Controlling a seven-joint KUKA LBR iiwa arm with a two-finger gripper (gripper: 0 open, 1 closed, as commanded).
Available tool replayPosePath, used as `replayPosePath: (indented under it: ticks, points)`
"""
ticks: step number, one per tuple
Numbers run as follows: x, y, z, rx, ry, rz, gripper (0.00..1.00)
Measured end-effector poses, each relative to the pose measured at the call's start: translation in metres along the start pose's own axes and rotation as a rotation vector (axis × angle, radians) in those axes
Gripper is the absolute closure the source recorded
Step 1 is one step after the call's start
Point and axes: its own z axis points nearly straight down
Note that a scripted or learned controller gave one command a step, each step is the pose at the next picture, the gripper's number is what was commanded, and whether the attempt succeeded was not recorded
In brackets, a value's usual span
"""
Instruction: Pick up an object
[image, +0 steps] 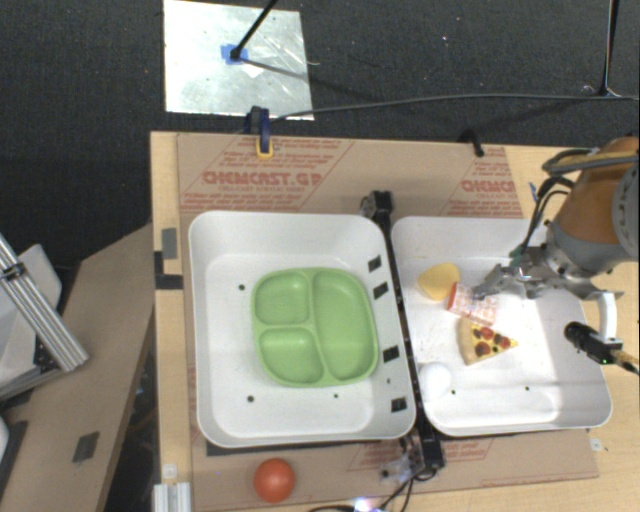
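Observation:
The right bin (575, 395) holds a pale yellow rounded piece (437, 280), a small red and white packet (468, 303), a toy pizza slice (485, 345) and a small white object (435, 377). My gripper (497, 283) reaches in from the right and sits low over the bin. Its tip is right beside the packet's right edge and close to the yellow piece. I see nothing lifted off the bin floor.
The left bin (215, 250) holds a green divided plate (313, 325). A red-orange ball (274, 479) lies on the bench in front of the bins. The grey and orange arm (592, 220) hangs over the right bin's far right side, with a black part (590, 343) below it.

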Motion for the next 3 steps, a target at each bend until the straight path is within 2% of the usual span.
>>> replayPosePath:
  ticks: [1,2,3]
  points:
    - [0.0,0.004,-0.015,-0.011,-0.002,-0.003,1.0]
    - [-0.003,0.008,-0.06,0.0,-0.003,-0.003,1.0]
    - [0.0,0.013,-0.125,-0.004,-0.004,-0.005,1.0]
